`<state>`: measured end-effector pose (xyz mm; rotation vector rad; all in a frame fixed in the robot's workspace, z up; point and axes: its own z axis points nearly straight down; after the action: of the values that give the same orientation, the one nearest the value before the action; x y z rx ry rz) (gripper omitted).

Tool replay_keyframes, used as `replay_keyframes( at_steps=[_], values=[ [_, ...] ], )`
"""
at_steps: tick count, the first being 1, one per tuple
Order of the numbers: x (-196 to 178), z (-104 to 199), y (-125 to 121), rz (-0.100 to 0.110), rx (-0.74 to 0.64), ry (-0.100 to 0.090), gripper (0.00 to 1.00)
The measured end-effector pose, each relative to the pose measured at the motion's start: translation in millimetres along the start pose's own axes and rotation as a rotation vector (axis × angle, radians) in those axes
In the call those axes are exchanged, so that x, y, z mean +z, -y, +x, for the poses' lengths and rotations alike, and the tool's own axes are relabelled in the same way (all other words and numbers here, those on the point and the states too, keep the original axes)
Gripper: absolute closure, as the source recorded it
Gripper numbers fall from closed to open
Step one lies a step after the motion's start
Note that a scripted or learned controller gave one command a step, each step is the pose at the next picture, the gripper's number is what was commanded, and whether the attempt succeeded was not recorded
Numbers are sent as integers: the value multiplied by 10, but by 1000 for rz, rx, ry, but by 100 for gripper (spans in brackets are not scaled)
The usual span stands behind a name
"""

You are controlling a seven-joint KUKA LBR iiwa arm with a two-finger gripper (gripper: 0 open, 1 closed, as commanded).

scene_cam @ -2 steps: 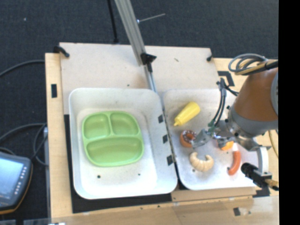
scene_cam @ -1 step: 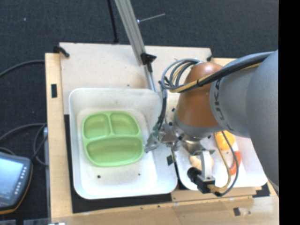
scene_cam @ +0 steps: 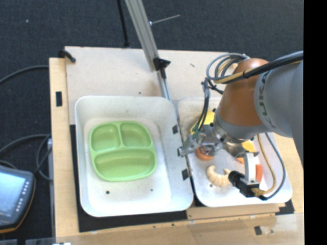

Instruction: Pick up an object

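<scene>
While the hand (scene_cam: 204, 146) hangs low in right bin (scene_cam: 283, 188), grip unclear; croissant (scene_cam: 218, 177) just below-right, apart

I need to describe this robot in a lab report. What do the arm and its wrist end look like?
The arm is thick, rounded and grey, with dark lettering on its side and a glossy orange band above the wrist. Black and yellowish cables loop over the top of the band. Below it hangs a metallic wrist assembly with small brackets, leading to the gripper, too cluttered to make out finer detail.
</scene>
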<state>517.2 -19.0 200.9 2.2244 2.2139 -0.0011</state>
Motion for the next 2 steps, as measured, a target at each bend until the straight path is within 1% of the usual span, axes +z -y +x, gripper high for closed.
replay_keyframes(
  at_steps=[1, 2],
  values=[
    [-1, -48, 270, 1, -4, -2, 0],
    [0, -613, -198, -1, -2, 1, 0]
  ],
)
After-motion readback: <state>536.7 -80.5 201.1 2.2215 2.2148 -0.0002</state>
